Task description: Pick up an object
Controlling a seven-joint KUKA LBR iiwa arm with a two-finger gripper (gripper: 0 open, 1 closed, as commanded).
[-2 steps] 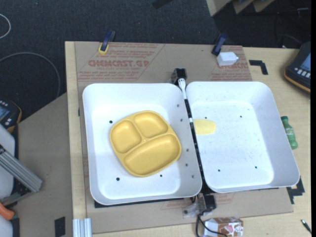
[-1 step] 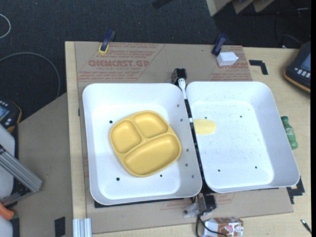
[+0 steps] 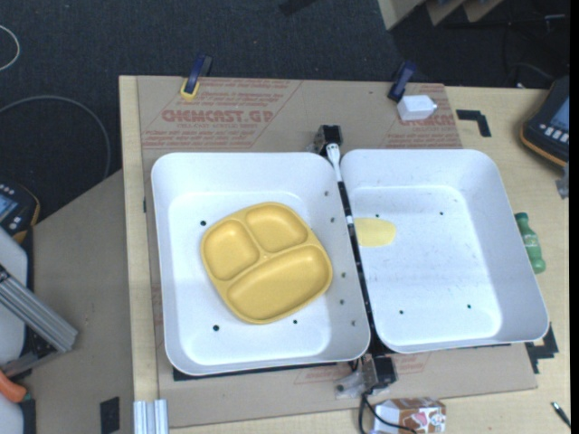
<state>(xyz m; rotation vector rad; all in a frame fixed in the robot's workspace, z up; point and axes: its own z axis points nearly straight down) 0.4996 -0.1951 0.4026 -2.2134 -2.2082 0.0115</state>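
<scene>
Plate (image 3: 262,262), yellow and divided into three sections, lies flat and right way up in the middle of the left bin (image 3: 172,181), turned at a slant to the bin's walls and clear of all of them. A second, much smaller yellow piece (image 3: 374,232), flat and pale, rests on the floor of the right bin (image 3: 508,269), just beside the wall that this bin shares with its neighbour. Both bins are shallow and white and sit side by side on a sheet of brown cardboard (image 3: 271,107). How wide the jaws stand, and whether they have hold of anything, cannot be told from this view. Several things could go wrong from here. The plate is broad and low, so a two-finger gripper coming straight down on its middle would probably find nothing narrow enough to close around; the likelier hold is on the raised rim or on one of the ridges between sections, and a slightly misplaced approach there could simply push the plate across the smooth bin floor. Gripped at one edge, the plate may also tip and slide out as it rises. The small piece looks very thin, so the fingers might scrape over it, and its place next to the shared wall leaves little room for a finger on that side, with a risk of striking the wall.
</scene>
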